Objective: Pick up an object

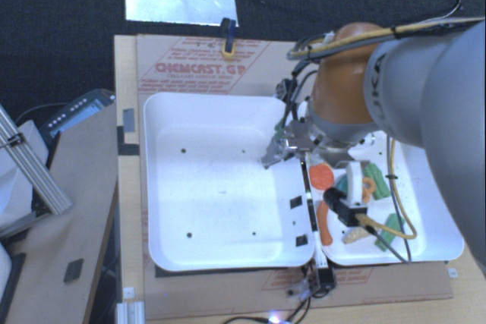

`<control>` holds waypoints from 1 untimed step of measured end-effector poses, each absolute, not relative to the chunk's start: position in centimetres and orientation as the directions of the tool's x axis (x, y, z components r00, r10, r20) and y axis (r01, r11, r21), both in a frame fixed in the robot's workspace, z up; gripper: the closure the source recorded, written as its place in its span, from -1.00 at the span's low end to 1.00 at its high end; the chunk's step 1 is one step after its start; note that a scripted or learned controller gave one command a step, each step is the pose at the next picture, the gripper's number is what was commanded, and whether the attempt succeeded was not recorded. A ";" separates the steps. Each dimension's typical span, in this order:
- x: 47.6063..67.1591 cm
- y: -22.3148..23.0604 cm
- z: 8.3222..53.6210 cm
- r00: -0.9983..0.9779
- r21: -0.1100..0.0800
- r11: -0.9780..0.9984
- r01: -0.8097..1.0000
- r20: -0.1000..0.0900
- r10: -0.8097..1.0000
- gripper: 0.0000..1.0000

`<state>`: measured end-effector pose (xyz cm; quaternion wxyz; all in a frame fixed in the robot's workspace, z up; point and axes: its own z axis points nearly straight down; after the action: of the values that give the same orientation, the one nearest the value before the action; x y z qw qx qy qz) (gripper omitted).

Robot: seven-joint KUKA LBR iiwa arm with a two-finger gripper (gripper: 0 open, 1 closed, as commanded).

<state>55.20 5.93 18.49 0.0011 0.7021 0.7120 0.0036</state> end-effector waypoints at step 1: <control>55.7 8.9 26.0 -0.007 0.006 0.007 1.000 0.001 1.000 -1.00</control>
<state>55.69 8.92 25.97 0.0017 0.7045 0.7097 0.0028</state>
